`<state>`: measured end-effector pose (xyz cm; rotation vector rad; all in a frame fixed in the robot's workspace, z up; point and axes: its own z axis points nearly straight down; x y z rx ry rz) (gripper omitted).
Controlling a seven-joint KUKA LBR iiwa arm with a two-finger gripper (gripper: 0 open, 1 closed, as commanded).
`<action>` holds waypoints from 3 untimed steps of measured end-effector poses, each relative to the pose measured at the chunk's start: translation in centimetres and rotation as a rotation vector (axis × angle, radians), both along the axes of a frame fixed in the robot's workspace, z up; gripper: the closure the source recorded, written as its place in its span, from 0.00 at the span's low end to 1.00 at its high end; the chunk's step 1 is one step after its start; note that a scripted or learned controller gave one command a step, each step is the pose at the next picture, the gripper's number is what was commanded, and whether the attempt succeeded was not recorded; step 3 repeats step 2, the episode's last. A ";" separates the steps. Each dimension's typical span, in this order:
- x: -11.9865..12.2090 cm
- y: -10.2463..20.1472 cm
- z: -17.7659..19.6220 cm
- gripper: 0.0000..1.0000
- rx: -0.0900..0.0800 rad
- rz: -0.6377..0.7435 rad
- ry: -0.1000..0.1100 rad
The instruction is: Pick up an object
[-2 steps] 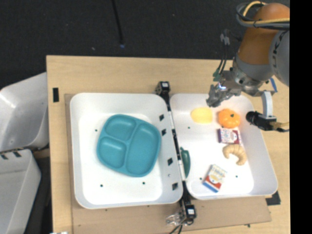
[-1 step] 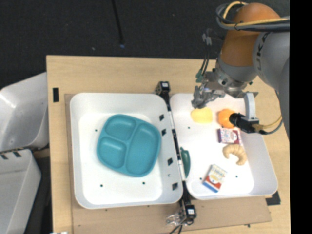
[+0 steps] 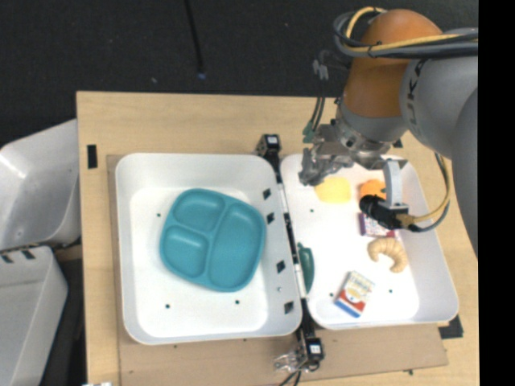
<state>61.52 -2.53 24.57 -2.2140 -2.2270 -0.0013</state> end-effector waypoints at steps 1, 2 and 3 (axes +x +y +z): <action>-1.9 5.5 -1.0 1.00 0.000 0.001 0.001; -4.2 9.9 -1.6 1.00 0.000 0.000 0.001; -4.2 9.9 -1.6 1.00 0.000 0.000 0.001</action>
